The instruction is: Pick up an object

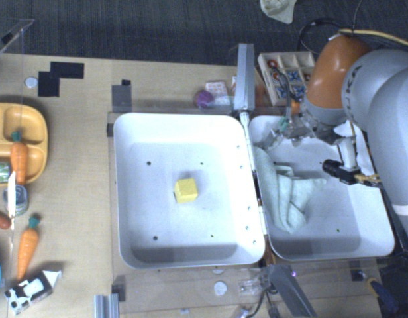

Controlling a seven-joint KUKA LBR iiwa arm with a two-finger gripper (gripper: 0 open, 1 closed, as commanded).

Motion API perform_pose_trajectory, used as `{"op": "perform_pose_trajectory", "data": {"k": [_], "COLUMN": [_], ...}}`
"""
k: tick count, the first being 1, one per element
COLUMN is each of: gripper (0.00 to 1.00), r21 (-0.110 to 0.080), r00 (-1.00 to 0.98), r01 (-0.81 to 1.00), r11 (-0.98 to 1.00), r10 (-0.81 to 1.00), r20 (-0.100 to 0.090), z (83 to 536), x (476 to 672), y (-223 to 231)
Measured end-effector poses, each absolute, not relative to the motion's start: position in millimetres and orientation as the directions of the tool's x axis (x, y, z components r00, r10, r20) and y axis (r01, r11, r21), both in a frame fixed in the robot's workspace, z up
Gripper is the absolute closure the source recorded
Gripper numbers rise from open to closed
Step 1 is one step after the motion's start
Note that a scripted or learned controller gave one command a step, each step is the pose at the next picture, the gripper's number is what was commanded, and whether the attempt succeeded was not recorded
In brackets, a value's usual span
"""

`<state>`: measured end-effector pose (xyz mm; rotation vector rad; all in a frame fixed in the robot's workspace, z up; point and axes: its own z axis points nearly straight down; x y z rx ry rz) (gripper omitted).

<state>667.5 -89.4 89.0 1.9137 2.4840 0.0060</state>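
A small yellow block (186,191) lies near the middle of the left bin (138,244). A crumpled pale cloth (287,192) is heaped along the left side of the right bin (363,237). My gripper (279,136) hangs over the back left corner of the right bin, just above the cloth's upper end and close to the divider between the bins. It is small and seen partly from behind the orange-banded wrist (333,71). Nothing can be made out in its grasp.
Behind the bins sit a purple object (204,99) and an open box of small items (287,71). A yellow tray (18,141) and toy carrots (25,244) lie on the bench at far left. The arm's bulk covers the right bin's right side.
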Motion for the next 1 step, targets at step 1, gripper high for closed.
{"op": "perform_pose_trajectory", "data": {"k": [1], "gripper": [0.00], "r21": [0.011], "r00": [-0.395], "r01": [0.919], "r11": [0.395], "r10": [0.919], "r20": [-0.005], "z": [89.4], "x": [611.2], "y": [-92.8]}}
